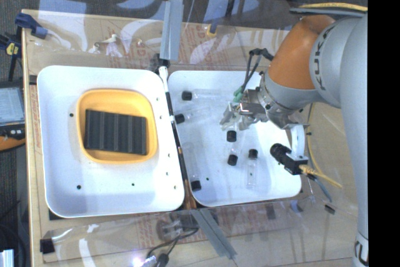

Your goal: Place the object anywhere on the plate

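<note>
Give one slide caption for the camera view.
KUKA arm's gripper hovers over the right bin; yellow plate waits in left bin.

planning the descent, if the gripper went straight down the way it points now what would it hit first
Probably the small black-capped clear vial lying just under the gripper in the right bin. Otherwise it would meet the bin floor beside it. Depth is hard to judge from this slanted view.

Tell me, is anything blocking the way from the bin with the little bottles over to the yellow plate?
Only the raised bin walls between the two bins. The yellow plate lies open in the left bin; the gripper is over the right bin.
</note>
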Action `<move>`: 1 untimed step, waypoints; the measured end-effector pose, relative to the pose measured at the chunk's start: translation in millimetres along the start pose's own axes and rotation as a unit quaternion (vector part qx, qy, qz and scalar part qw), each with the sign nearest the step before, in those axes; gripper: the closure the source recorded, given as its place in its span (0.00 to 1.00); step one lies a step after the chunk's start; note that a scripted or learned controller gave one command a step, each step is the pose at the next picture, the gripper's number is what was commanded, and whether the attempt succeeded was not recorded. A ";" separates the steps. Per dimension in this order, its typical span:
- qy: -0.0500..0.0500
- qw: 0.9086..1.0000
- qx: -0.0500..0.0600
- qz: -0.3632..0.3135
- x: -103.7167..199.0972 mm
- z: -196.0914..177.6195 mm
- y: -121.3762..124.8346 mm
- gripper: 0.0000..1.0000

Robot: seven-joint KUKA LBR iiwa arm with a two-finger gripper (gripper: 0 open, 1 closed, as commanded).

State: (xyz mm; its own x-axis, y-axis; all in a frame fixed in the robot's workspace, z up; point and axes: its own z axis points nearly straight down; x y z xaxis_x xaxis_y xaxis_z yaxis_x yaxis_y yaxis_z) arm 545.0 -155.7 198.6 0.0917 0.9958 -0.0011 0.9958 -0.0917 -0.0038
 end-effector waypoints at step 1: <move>0.000 0.994 -0.001 -0.105 62.5 -44.0 -1.9 1.00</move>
State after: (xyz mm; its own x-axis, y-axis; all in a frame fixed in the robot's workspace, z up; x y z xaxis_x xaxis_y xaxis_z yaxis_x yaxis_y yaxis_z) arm 549.0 -93.2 242.5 -0.1190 0.9929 0.0000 0.9929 0.1190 -0.0010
